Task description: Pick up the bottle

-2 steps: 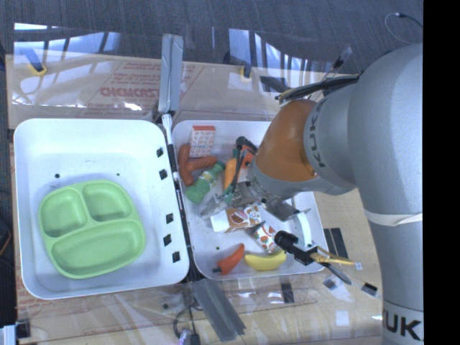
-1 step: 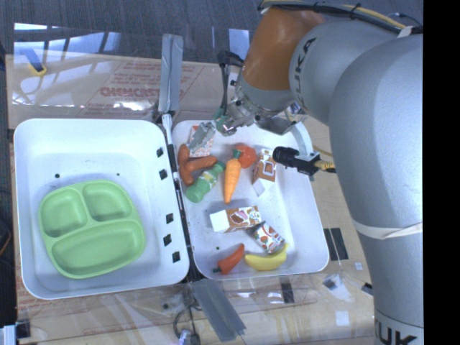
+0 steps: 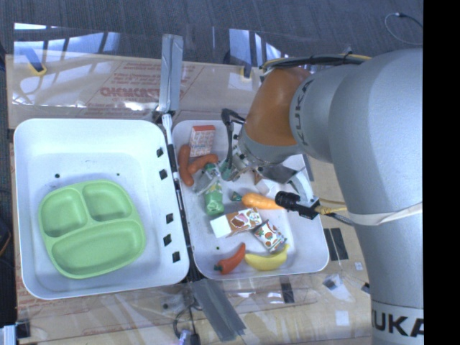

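We are at the reach: our gripper [image 3: 228, 169] hangs over the right bin [image 3: 310, 259], just above the green bottle [image 3: 213, 201] lying left of the carrot [image 3: 260, 201]. Next we must descend squarely onto it

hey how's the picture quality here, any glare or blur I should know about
Camera view: bright window-like glare on the clear sheet behind the bins; the left bin is lit evenly with soft shadows; the items in the right bin look soft and small, and the arm shades and covers part of it.
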{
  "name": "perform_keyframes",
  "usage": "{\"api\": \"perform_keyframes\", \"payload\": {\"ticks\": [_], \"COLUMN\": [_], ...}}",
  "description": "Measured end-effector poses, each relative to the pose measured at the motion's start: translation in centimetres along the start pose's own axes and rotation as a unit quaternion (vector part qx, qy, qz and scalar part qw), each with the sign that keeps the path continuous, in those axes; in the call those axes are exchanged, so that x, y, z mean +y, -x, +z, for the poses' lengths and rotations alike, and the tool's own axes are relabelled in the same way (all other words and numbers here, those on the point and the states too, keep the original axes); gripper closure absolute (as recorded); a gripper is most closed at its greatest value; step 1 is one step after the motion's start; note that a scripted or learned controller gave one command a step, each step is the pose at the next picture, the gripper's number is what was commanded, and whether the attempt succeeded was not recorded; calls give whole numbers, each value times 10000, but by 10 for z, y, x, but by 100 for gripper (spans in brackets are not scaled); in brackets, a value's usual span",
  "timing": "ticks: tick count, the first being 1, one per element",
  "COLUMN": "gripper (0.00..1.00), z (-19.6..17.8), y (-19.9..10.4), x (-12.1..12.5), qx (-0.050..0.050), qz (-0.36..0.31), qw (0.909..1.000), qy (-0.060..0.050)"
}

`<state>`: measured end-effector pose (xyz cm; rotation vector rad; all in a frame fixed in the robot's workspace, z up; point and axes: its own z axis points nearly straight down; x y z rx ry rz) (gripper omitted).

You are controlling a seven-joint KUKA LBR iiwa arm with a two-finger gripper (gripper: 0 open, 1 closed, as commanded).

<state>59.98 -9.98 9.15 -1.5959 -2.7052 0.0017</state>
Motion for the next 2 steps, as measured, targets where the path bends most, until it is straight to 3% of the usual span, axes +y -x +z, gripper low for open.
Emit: {"api": "perform_keyframes", "payload": {"ticks": [1,2], "gripper": [100,100], "z": [-10,-101], "y": [0,-8], "x": [1,8], "qx": [-1,-9], "qz": [-26,-1248], "qw": [10000,9922], "qy": [0,9]}}
